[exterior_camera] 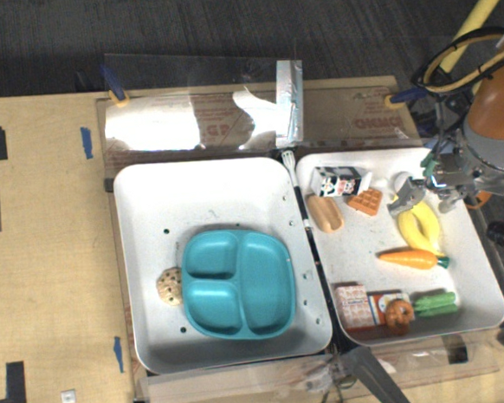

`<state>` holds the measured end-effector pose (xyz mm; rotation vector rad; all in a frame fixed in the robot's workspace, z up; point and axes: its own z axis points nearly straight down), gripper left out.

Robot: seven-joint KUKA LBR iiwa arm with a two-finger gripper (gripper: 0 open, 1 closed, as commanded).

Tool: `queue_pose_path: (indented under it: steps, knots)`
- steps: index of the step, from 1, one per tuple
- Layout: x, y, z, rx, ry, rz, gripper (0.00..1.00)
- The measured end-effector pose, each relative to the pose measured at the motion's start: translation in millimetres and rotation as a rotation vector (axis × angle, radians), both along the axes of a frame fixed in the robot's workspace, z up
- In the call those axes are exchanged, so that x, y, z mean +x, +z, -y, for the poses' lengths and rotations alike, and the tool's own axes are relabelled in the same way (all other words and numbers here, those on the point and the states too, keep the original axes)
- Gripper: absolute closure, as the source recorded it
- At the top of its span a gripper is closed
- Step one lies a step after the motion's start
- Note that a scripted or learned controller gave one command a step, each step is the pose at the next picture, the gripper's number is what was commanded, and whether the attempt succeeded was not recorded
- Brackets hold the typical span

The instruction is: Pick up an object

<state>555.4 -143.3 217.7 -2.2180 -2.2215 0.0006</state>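
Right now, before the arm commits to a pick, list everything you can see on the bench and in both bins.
Bins: 2, white, side by side.
Divided plate: 1, teal, in left bin.
Cookie: 1, tan speckled, touching plate's left edge.
Milk carton: 1, black and white, right bin top.
Hot dog bun: 1, tan, below carton.
Waffle: 1, orange, right of the bun.
Banana: 1, yellow, right bin middle.
Carrot: 1, orange, below banana.
Box: 1, red and white, right bin bottom.
Doughnut: 1, brown, beside box.
Green item: 1, right of doughnut.
Gripper: 1, grey, above the banana.
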Motion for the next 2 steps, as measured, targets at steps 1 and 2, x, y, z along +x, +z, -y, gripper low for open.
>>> queue_pose_path:
  steps: [1,2]
  knots:
    - [-27,34,-41,0.001,-0.103,0.000,0.00]
    - [-27,14,-81,0.000,-0.329,-0.003,0.00]
